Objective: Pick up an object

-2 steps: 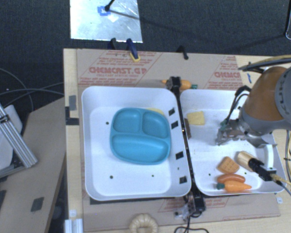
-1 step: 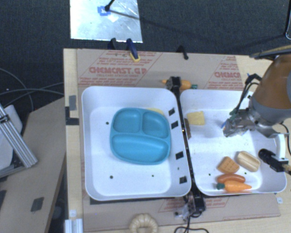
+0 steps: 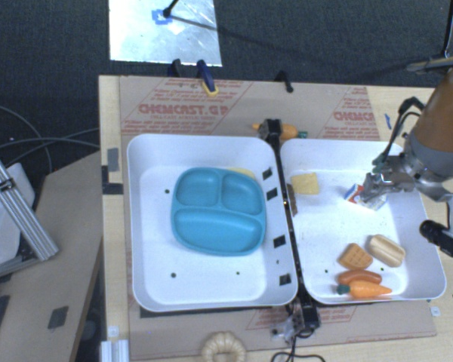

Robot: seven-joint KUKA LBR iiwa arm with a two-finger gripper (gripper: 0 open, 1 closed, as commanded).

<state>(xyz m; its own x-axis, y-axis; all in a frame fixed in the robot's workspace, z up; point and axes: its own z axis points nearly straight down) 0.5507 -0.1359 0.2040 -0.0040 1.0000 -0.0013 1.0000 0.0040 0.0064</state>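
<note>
My gripper [image 3: 374, 192] is low in the right bin [image 3: 423, 277], near its upper right part. A small red, white and blue object [image 3: 352, 194] lies against the gripper's left side, and contact between them is unclear. A pale yellow square [image 3: 305, 184] lies further left. Toward the bin's front lie a tan waffle piece [image 3: 355, 257], a bread roll [image 3: 386, 250] and an orange carrot [image 3: 367, 286]. The grey arm with its orange band [image 3: 447, 115] reaches in from the right.
The left bin [image 3: 147, 277] holds a blue divided plate [image 3: 217, 210] with a yellow piece [image 3: 243, 173] peeking out behind it. A black divider [image 3: 281, 202] runs between the bins. A small orange item [image 3: 287, 132] sits at the divider's far end.
</note>
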